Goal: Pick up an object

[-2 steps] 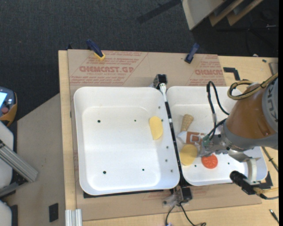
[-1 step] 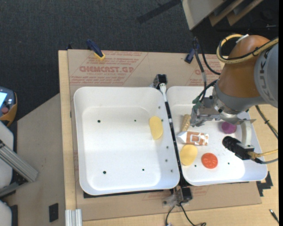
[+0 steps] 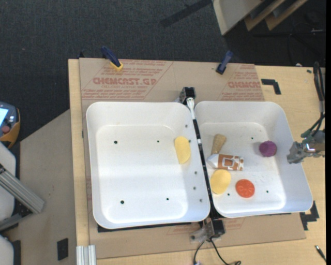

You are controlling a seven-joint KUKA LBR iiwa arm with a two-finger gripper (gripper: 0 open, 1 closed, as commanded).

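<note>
The tool point(image 3: 304, 150) sits at the right bin's point(image 3: 289, 119) right edge, grip unreadable and nothing visibly held, nearest the purple ball point(image 3: 267, 148), probably its pick.

- Dark grey carpet floor point(image 3: 46, 36) lies around the bench.
- Brown cardboard sheet point(image 3: 170, 77) with red print covers the bench top — held by two blue clamps point(image 3: 111, 58).
- Pale wooden furniture point(image 3: 258, 13) stands at the top right.

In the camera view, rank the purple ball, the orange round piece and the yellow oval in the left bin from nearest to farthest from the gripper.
From the gripper at the right bin's right rim:
1. Purple ball, right bin, just beside it.
2. Orange round piece, right bin, lower down in the view.
3. Yellow oval, left bin, by the divider.
</note>
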